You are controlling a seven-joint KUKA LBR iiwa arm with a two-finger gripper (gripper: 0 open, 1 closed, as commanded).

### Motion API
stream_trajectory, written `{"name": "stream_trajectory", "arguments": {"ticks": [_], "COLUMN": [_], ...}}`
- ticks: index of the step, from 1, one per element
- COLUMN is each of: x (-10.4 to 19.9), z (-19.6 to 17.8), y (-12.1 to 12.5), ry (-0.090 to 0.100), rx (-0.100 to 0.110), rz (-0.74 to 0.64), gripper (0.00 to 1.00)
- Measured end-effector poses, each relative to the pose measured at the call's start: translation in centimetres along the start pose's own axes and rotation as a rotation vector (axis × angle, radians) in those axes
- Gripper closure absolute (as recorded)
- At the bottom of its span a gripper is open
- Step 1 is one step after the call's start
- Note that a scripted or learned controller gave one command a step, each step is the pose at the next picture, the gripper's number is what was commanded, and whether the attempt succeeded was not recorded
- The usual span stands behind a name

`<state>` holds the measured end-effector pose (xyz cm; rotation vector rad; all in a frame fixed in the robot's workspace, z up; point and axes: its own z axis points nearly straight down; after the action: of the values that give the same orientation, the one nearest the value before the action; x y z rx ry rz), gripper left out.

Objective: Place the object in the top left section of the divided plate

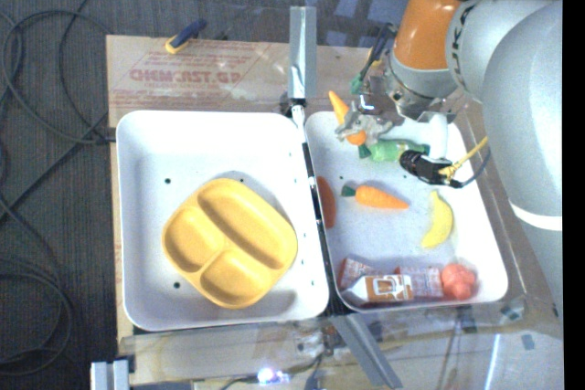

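Two white bins are seen side by side on a wooden bench. In the left bin a yellow divided plate is set at a tilt, its three sections bare of any load. The right bin is loaded with toy food: a carrot with a green top lies near the middle, a banana is placed to its right, a reddish piece is pressed against the bin's left wall, and a brown wrapped packet is laid along the near edge with a pink-red round fruit just beside it.

The arm is reached in from the right, its orange band held above the far end of the right bin. The gripper is positioned low over that bin's far left corner. A small orange piece is seen just beside the gripper, and a green piece lies close below it; whether either is gripped cannot be told, nor can the gripper's state be made out. All food is kept well apart from the plate. A blue and yellow tool is left on the bench beyond the left bin.
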<state>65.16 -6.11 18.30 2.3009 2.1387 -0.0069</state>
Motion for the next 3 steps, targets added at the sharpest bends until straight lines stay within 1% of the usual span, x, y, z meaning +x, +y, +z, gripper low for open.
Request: {"name": "stream_trajectory", "arguments": {"ticks": [1,2,3], "x": [0.2,4.0,8.0], "z": [-2.3,-1.0,0.1], "y": [0.1,-6.5,-12.8], "ry": [-0.001,0.003,0.003], "rx": [-0.001,0.001,0.005], "rz": [-0.058,-0.094,0.253], "gripper": [1.0,1.0,1.0]}}
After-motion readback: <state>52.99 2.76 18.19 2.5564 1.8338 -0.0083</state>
